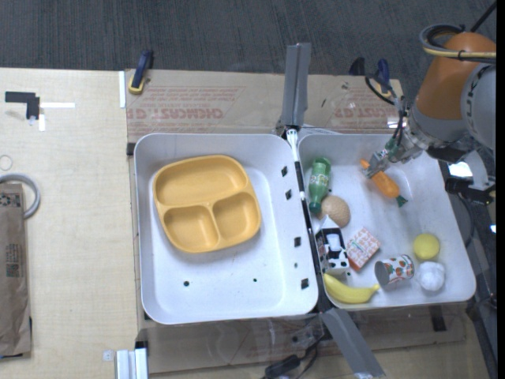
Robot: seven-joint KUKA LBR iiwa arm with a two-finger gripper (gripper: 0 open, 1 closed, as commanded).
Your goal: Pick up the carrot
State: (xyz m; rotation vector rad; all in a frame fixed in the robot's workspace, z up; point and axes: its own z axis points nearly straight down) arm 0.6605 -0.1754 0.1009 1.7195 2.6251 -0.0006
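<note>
Rightward, gripper [384, 161] at carrot [383, 181] in right bin [454, 212], grasp unclear; tray [207, 202] left

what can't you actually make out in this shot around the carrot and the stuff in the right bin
- Fingers at the carrot, camera view: too small and blurred to tell open from shut, or whether they touch it.
- Print on the small can and the red-patterned packet: too small to read.
- Arm: cut off by the right edge.
- Brown bag on the bench: cut off by the left edge.
</note>
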